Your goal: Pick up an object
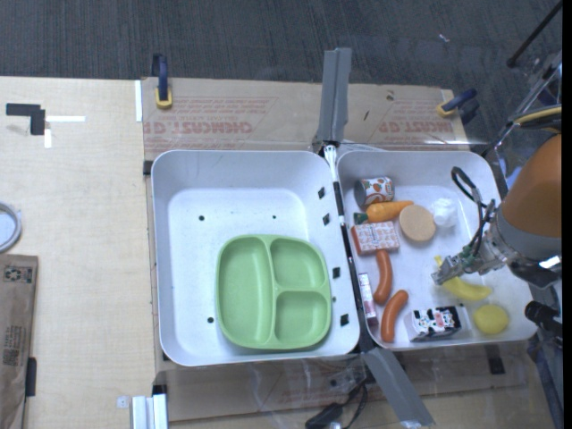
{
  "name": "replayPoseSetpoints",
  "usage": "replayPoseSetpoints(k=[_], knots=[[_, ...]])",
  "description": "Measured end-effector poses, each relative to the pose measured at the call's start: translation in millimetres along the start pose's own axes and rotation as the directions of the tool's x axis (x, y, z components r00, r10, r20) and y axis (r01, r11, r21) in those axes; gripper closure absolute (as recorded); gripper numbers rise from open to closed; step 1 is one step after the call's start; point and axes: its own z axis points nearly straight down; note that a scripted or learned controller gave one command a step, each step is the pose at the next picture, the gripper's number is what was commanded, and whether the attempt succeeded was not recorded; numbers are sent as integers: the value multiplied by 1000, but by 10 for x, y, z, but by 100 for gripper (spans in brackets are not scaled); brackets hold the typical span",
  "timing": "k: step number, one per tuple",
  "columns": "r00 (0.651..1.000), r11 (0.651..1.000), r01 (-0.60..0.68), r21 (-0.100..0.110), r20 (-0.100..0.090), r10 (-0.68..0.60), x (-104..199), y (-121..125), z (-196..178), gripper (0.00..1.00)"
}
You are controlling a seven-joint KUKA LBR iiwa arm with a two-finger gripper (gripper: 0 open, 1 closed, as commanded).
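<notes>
Smooth matt green plastic plate (pixel 273 291), glossy white plastic bins (pixel 170 239), pale wood-grain bench (pixel 71 204)

A pale wood-grain counter (pixel 71 204) fills the foreground, backed by dark grey carpeted floor (pixel 223 16). A brown cardboard sheet (pixel 241 114) with reversed red lettering lies on the counter, pinned at its far edge by two yellow-tipped clamps (pixel 162 92). A grey metal post (pixel 335 96) stands upright at the centre. A tape roll (pixel 5 228) sits at the left edge.
</notes>
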Motion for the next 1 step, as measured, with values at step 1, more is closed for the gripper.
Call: replayPoseSetpoints(k=[1], knots=[[985, 985, -172, 2, 2, 172, 837, 783, -1190, 100]])
